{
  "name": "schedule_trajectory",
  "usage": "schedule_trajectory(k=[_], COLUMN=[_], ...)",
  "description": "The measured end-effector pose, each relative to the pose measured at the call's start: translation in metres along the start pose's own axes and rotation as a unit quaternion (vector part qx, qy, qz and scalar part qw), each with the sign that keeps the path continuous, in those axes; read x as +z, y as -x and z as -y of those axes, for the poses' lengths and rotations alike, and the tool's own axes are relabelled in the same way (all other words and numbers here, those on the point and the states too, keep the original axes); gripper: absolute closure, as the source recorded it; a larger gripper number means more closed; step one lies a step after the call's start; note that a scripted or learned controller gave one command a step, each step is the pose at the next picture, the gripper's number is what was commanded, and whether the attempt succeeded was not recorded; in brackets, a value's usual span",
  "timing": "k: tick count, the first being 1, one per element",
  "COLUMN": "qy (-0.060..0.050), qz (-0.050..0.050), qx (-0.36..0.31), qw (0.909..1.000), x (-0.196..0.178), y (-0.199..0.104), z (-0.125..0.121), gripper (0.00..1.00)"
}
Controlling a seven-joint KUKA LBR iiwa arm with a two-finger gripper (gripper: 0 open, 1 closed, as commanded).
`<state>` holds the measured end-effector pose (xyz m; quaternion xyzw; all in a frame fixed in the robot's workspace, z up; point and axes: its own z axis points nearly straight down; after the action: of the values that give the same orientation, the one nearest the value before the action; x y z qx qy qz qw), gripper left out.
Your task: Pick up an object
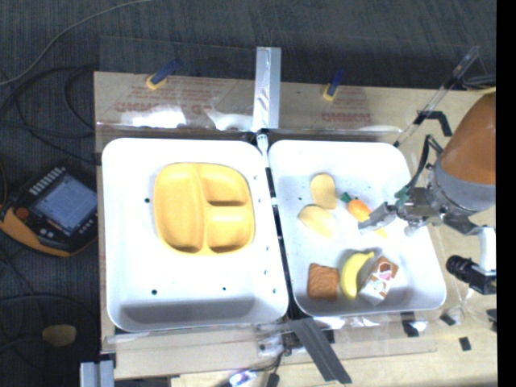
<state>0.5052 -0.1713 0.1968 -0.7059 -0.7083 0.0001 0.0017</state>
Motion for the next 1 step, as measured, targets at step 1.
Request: schedule_trajectory(k=[1], qy=[0.008], qz=[0.004], qx=[0.052], qw=[0.9986], x=[0.1072], y=[0.0088], z=[-0.0499], gripper=[0.00])
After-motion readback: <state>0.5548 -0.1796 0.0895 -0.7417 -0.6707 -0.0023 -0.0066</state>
